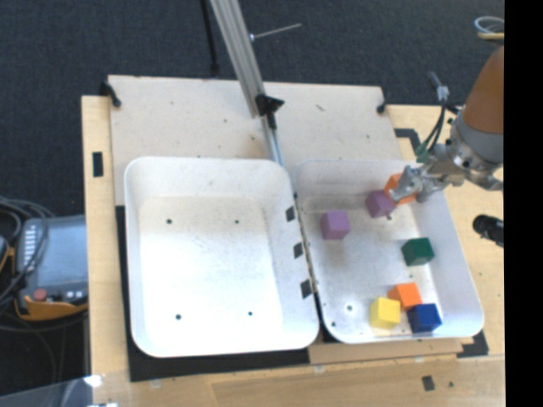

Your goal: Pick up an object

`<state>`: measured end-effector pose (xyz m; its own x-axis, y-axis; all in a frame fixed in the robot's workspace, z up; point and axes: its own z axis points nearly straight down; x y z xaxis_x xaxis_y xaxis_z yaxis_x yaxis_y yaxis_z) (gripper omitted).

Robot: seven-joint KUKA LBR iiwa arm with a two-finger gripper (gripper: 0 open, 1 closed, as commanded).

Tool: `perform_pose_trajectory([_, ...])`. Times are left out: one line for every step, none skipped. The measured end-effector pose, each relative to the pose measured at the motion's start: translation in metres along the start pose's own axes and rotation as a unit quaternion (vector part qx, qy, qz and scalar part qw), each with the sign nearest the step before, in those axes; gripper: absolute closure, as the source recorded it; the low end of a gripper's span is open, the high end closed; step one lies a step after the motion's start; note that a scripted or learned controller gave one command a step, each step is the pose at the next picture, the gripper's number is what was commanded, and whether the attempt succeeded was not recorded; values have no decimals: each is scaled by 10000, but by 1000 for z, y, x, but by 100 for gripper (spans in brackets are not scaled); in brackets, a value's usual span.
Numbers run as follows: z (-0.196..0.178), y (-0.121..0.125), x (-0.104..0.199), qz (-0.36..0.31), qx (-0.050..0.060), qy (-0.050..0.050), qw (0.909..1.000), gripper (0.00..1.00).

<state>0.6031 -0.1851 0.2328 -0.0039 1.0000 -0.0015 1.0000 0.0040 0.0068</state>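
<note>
The purple block (381, 203) nearest the hand (405, 186) is the likeliest target: it sits near the far edge of the right bin (458, 261), just beside and slightly under the fingertips, and from above it looks close to or touching them. Whether it is actually between the fingers is not clear, nor can I tell if the hand is spread or pressed together, since the wrist and cabling crowd that spot. An orange piece (394, 185) shows right at the hand too, possibly another block lying against the purple one. To do this step well, the hand should be centred over a single block with the fingers straddling two opposite flat faces, and it should come straight down, so the neighbour is not nudged or caught along with it. The bin wall is near, so a slanted approach risks a finger striking the rim. A second purple block (336, 224) lies apart nearer the bin's middle, an easier fallback. The left bin (136, 227) plays no part here.
</note>
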Motion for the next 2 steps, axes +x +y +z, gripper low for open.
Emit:
perform_pose_trajectory([25, -1, -2, 13, 49, -6, 10000, 100])
perform_pose_trajectory([13, -2, 44, -9, 40, 11, 10000, 100])
